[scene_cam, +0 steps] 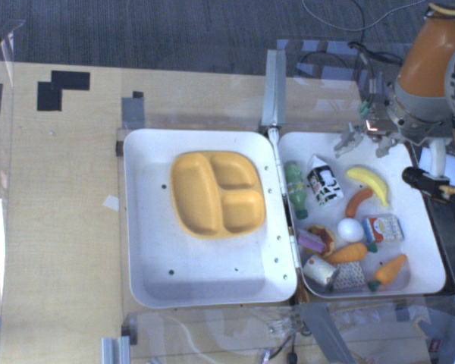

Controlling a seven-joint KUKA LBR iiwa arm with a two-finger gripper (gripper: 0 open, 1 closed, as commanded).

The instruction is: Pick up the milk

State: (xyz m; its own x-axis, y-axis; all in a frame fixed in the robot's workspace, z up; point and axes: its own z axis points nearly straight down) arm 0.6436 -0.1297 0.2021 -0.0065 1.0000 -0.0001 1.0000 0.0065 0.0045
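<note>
From my feed I counted two white bins: the left bin [148, 279] held one yellow divided tray [216, 192], and the right bin [432, 275] held everything else. In it I made out one milk carton [324, 182] — black and white, lying tilted in the upper left part of the bin, just right of one green bottle [295, 189] that lay along the left wall. There was one banana [369, 183] to the carton's right, one red sausage [358, 201] just below the banana, one white egg [350, 229], and two carrots: one carrot [347, 252] under the egg, a second carrot [390, 270] near the lower right corner. I also saw one small juice box [382, 228] right of the egg, one purple packet [313, 240], and one can [319, 270] lying at the lower left.

The arm came in from the right, its orange band [432, 59] high over the bin's far right corner. The gripper [364, 136] hung above the bin's upper edge — up and to the right of the milk carton, apart from it. Its fingers were splayed wide with nothing between them.
</note>
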